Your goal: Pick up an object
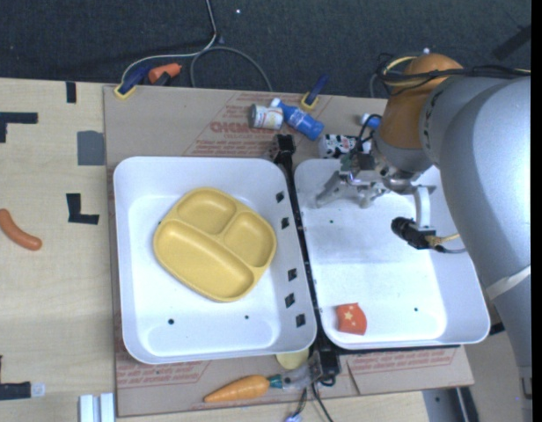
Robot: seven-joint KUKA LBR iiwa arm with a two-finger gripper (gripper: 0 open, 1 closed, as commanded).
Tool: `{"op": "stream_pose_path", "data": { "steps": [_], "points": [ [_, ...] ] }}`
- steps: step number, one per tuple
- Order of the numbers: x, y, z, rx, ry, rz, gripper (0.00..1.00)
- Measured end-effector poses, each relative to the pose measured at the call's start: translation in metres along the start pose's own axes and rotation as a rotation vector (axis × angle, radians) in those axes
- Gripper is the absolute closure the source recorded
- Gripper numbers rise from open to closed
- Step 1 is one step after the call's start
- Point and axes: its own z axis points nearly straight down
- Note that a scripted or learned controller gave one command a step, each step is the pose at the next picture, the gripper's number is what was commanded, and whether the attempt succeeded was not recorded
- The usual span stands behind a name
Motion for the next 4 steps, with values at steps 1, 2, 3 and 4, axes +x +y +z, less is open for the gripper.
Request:
{"op": "stream_pose_path", "data": {
  "steps": [1, 2, 3, 4],
  "points": [
    [0.028, 0.004, 0.0, 0.002, -0.002, 0.0, 0.0],
    [0.026, 0.002, 0.0, 0.001, -0.001, 0.001, 0.0],
    [0.026, -0.009, -0.001, 0.001, -0.002, 0.002, 0.0],
    [0.006, 0.01, 0.0, 0.001, 0.001, 0.002, 0.0]
  ]
}}
